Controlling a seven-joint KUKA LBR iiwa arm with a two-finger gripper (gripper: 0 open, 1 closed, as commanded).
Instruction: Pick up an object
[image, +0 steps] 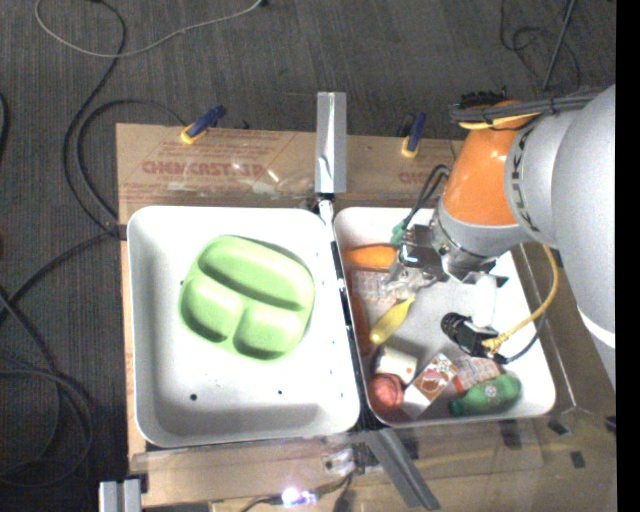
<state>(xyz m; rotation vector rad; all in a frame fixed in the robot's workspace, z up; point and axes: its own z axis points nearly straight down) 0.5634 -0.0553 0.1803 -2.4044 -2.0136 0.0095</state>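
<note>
My gripper (408, 272) hangs over the upper middle of the right bin (540, 372), with the grey arm and its orange band above it to the right. Just under the gripper lie a yellow banana-shaped piece (391, 318) and a red-and-white printed packet (366, 290). An orange item (366, 257) sits at the bin's top left, beside the gripper. Nothing shows between the gripper and these things that tells me it holds one.
The right bin's front holds a red ball (386, 392), a white block (398, 361), a small printed packet (436, 379) and a green bottle-like thing (488, 394). A large green moulded shape (247, 295) fills much of the left bin (160, 400).
</note>
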